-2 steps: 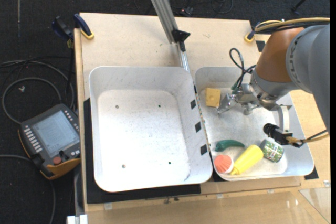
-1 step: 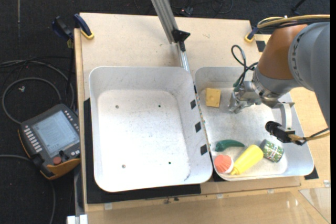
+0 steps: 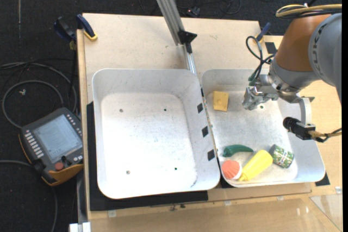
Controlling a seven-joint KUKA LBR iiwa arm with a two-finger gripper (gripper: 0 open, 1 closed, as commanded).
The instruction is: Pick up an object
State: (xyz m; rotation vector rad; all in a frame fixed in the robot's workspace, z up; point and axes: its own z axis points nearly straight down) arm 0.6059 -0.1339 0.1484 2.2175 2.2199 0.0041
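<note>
Nearest the camera, along the right bin's (image 3: 304, 174) front edge, lie an orange ball (image 3: 231, 169), a yellow bottle (image 3: 256, 164), a green piece (image 3: 237, 149) and a green-patterned can (image 3: 282, 156). Farther back in that bin, a yellow block (image 3: 220, 100) sits just left of the end effector (image 3: 252, 100), which hovers low over the bin floor; whether it is apart or together I cannot tell.

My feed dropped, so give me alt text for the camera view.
The gripper hangs over the right bin, beside a yellow block. A green piece, orange ball, yellow bottle and green can lie along its near edge.
</note>
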